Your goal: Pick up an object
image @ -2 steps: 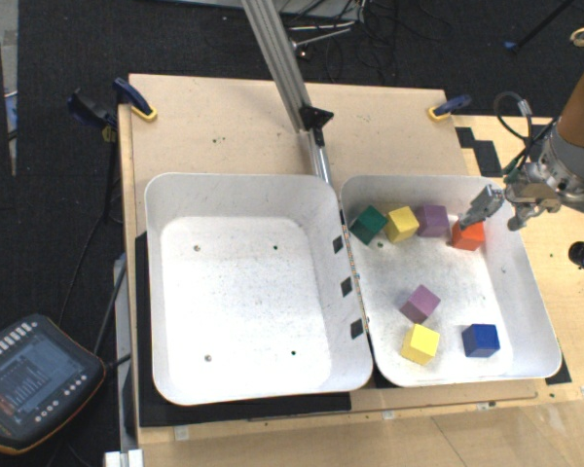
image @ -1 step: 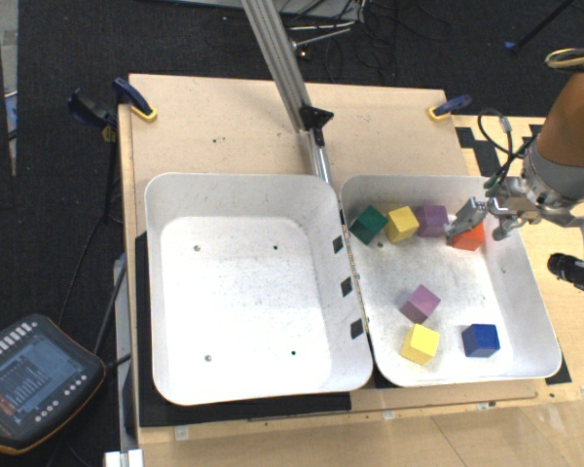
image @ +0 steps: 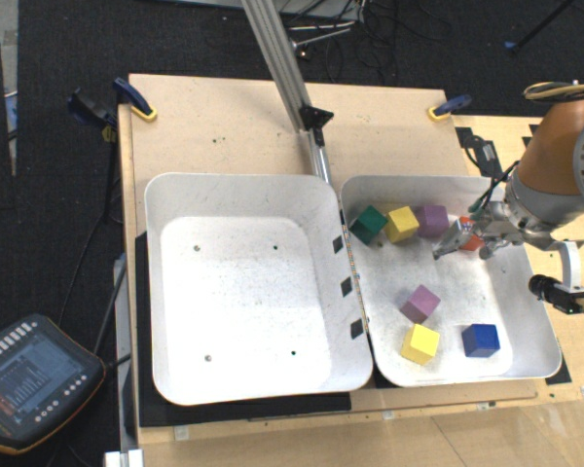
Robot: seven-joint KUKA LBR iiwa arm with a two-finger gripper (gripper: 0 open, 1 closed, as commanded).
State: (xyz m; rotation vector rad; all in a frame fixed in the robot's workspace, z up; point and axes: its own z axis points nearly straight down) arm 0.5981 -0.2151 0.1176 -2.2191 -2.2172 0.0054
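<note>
The right bin [image: 526, 358] holds six small blocks. Three sit in a row along its far side: a green block [image: 369, 225], a yellow block [image: 403, 223] touching it, and a purple block [image: 432, 220] just beside that. Nearer the camera lie a second purple block [image: 420, 303], a second yellow block [image: 420, 342] just in front of it, and a blue block [image: 480, 340] standing apart. The left bin [image: 165, 261] sits beside it on the surface.

The jaws [image: 457, 239] hang low over the right bin's far side, just right of the purple block in the row; whether they are released or clenched cannot be told, and nothing shows between them.

The blocks look light, stiff and flat-faced, likely foam or wood, so they should neither crush nor slip much. The blue block seems easiest: clear on every side, take it across two opposite flat faces, not corner to corner
</note>
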